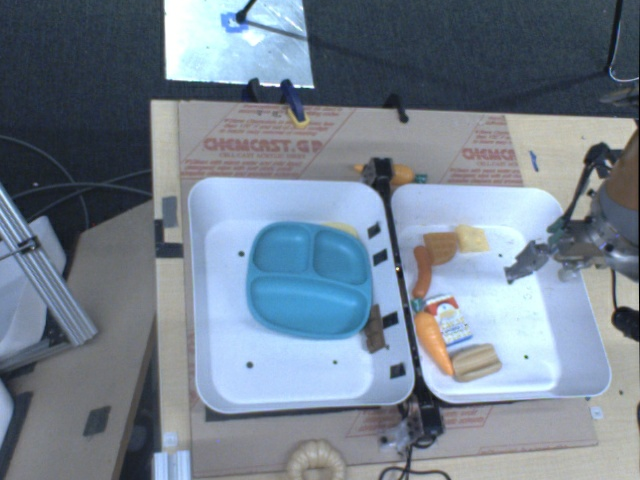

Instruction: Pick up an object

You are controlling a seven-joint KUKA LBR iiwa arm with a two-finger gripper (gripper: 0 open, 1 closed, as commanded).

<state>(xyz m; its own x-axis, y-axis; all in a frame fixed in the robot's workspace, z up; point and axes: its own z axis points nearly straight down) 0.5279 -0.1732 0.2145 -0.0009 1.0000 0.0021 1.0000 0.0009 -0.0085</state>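
The camera view shows two white bins side by side on a bench. The left bin [215, 268] holds a blue divided plate [308, 279], with a small brown piece [375, 330] just beside the plate's lower right corner, near the divider. The right bin [575, 358] holds a cluster along its left side: a tan block [440, 244] touching a pale yellow piece [472, 238], a reddish sausage [423, 271] running roughly top to bottom, a small carton [451, 318] with red and white print, an orange carrot [433, 341] lying on a slant with its tip toward the lower right, and a bread roll [476, 361] with its long axis nearly left to right. The gripper [522, 265] hangs over the bin's bare right half, well apart from these items, with nothing near it. Whether the fingers are spread or closed cannot be told; nothing is seen between them.
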